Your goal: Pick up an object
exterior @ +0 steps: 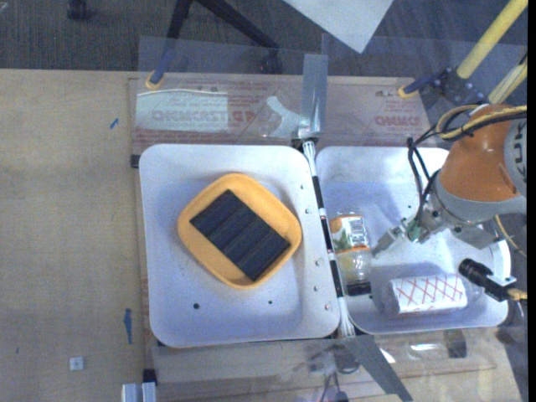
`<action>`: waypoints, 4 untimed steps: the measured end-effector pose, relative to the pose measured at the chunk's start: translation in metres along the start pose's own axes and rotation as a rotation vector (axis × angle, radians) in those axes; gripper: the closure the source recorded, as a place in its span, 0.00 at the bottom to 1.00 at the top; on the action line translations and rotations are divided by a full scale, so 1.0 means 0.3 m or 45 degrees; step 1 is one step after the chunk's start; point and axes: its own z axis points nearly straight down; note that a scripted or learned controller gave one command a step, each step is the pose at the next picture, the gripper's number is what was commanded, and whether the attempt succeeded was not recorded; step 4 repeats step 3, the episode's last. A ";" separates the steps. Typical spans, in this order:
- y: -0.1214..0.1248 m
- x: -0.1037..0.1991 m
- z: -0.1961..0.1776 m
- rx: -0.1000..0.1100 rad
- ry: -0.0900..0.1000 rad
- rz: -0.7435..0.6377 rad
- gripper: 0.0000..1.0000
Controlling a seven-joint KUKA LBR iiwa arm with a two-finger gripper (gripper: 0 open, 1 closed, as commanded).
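Your tool hangs in the right bin, its opening hard to tell, with the small bottle just left, long axis running front-to-back, probably nearest.

dark carpet floor, black office-chair base, pale wooden bench

The grey arm comes in from the right, its orange band sitting above the wrist with black cables looping over it. Below the band, the gripper angles down and to the left, its slim tip low
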 end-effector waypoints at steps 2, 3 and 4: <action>-0.020 0.148 -0.156 0.000 -0.002 0.056 0.00; -0.155 0.199 -0.101 -0.016 -0.033 -0.025 0.00; -0.155 0.199 -0.101 -0.016 -0.033 -0.025 0.00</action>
